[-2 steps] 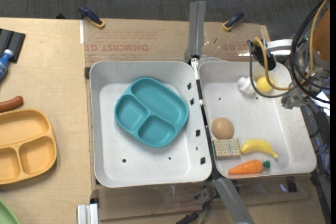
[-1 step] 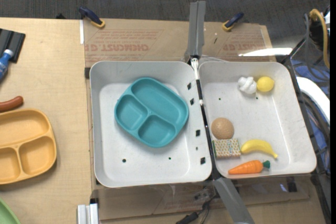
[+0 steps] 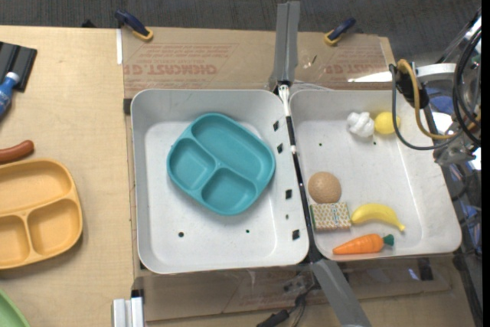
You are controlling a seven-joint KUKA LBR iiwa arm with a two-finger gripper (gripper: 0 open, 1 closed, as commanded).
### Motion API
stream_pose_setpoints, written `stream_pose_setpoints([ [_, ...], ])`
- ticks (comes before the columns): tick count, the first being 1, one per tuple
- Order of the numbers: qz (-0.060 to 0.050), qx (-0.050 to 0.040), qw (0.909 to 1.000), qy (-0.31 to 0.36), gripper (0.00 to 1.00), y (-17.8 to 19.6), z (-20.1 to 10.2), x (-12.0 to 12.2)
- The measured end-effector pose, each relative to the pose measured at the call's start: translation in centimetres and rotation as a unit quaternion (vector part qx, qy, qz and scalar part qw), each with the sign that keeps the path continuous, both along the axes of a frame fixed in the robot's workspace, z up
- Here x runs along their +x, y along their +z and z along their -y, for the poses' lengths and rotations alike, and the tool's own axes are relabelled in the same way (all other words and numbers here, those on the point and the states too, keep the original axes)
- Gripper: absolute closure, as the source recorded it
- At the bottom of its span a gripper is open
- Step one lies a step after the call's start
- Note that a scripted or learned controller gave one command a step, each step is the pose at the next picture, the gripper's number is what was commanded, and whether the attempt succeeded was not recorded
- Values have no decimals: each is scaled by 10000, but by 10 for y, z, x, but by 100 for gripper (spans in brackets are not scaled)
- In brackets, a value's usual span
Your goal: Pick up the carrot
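Brown cardboard (image 3: 199,61) lies under two white bins. The carrot (image 3: 360,244) lies flat along the front edge of the right bin (image 3: 429,188), with its green end pointing to the right corner. A banana (image 3: 377,215) sits just behind it. A blue plate (image 3: 221,163) fills the middle of the left bin (image 3: 153,241). Dark cables (image 3: 459,111) at the right edge are cut off and tangled. I cannot tell if the claw is spread or pressed together.

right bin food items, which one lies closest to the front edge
The carrot, orange with a green tip, lying along the front wall of the right bin. The banana and cracker box sit just behind it.
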State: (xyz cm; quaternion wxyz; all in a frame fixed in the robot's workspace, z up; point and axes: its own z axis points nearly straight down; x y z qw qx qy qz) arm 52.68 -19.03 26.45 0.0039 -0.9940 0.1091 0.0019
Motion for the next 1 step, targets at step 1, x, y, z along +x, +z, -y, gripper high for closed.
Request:
stream_pose_setpoints([
  [1, 4, 1, 10000, 74, 100, 17, -33, 0],
])
